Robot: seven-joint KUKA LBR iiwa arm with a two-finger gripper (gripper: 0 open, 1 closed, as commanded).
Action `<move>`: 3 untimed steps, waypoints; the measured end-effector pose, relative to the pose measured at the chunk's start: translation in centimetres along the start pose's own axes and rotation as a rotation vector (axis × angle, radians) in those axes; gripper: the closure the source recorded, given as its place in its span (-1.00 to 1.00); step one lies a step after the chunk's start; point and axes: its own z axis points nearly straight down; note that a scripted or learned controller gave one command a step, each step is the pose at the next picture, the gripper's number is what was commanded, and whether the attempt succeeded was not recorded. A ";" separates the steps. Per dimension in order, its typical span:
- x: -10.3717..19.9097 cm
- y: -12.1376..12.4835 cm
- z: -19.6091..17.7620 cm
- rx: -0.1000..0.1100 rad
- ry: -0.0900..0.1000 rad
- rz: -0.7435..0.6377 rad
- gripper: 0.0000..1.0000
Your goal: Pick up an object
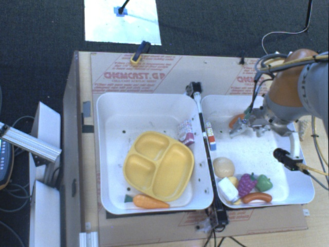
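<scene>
My gripper (pixel 248 126) hangs low over the back of the right bin (pixel 293 192), under the grey and orange arm coming in from the right. A small orange piece (pixel 237 120) lies right at its left tip; whether they touch I cannot tell. At the front of that bin lie a beige round piece (pixel 223 166), a white block (pixel 227 190), purple grapes (pixel 247 183), a green pepper (pixel 264 181) and a red sausage (pixel 256 198).
The left bin (pixel 115 117) holds a yellow divided plate (pixel 158 165), an orange carrot (pixel 150 202) at its front and a small red and white packet (pixel 186 131). A white marker-like stick (pixel 209 137) lies by the divider between the bins. A black cable plug (pixel 286 158) hangs beside the arm.
</scene>
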 end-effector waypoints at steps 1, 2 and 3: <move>1.0 6.2 2.6 0.003 -0.001 0.002 -1.00; 1.7 6.8 2.7 0.017 -0.005 0.007 -1.00; 2.4 6.8 2.8 0.017 -0.007 0.007 -1.00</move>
